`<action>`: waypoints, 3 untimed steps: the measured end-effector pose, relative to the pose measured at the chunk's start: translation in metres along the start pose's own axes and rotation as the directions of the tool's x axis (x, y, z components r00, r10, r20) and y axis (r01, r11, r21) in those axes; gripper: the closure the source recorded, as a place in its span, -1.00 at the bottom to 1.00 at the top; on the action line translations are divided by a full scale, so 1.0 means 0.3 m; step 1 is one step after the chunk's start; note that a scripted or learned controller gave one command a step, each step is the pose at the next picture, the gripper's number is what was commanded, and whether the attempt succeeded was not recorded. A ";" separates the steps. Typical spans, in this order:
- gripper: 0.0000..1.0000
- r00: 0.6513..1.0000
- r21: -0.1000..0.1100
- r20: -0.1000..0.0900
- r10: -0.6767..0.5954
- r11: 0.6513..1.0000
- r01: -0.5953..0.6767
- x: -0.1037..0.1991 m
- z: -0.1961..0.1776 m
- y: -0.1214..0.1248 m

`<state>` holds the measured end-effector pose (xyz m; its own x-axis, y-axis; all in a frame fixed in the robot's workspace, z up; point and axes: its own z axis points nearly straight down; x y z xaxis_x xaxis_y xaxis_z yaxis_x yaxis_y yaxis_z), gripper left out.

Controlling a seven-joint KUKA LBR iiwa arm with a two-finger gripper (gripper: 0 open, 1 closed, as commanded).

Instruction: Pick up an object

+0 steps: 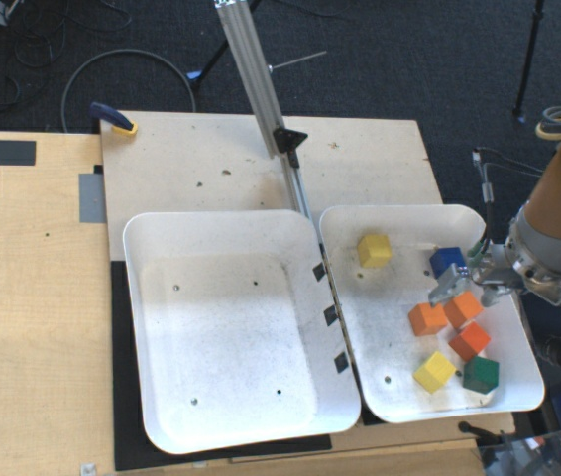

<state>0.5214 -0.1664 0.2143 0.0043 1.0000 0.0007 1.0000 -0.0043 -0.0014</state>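
Blocks lie scattered in the right bin [399, 410], most of them clustered round the pincer [456, 288], which reaches in over that bin's right rim. Whether it is spread or pressed together cannot be told, since the blocks crowd it. A blue block [446, 260] sits just above it, touching or nearly so; an orange block [464, 306] lies just beneath it, and another orange block [426, 318] down to its left. Farther below rest a red-orange block [472, 340], a green block [481, 374] and a yellow block [435, 371]. A second yellow block [374, 250] stands well apart, up and to its left. The left bin [221, 434] lies beyond that.
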 end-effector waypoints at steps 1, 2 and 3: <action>-1.00 1.000 -0.003 0.001 -0.001 1.000 0.001 0.008 -0.114 -0.089; -1.00 1.000 -0.003 0.002 -0.007 1.000 0.007 0.162 0.287 0.143; -1.00 1.000 -0.007 -0.002 -0.011 1.000 0.011 0.347 0.067 0.247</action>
<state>0.5959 -0.0625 0.1942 -0.0067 1.0000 0.0023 1.0000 0.0067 0.0054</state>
